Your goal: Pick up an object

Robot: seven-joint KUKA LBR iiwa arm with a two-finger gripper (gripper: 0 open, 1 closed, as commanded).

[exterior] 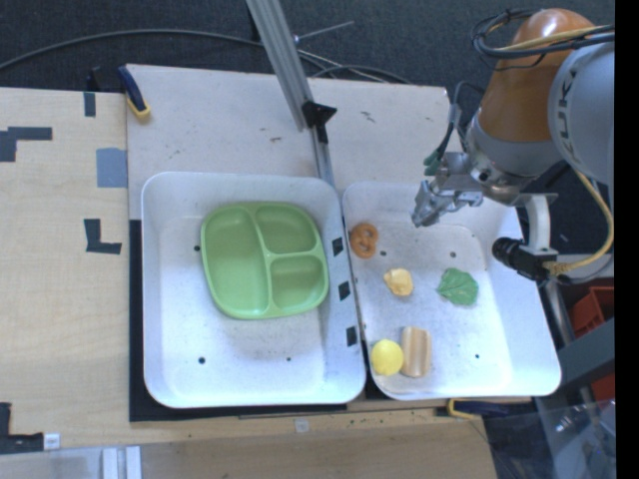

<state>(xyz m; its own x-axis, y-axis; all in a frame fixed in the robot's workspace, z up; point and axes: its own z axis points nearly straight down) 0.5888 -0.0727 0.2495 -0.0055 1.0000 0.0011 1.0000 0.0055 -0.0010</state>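
Objects for picking, five in number, are found in the right bin point(519, 352). Nearest the front edge, a yellow ball point(386, 356) is seen touching a tan cylinder point(415, 351) on its right, the cylinder lying on its side. Further back, a small yellow lump point(398, 282) is placed near the middle, with a green leafy piece point(458, 286) to its right, the two apart. Beyond these, an orange ring-shaped piece point(363, 239) is set close to the bin's left wall. In the left bin point(170, 297), a green divided tray point(265, 259) with three compartments is laid flat, toward the back. At the far end of the right bin, the gripper point(427, 213) is held above the bare floor, pointing down, well apart from every object; nothing is seen between its fingers, and how far they are spread cannot be told. The grey arm point(589, 88) with its orange band point(524, 68) is seen behind it, at the right.
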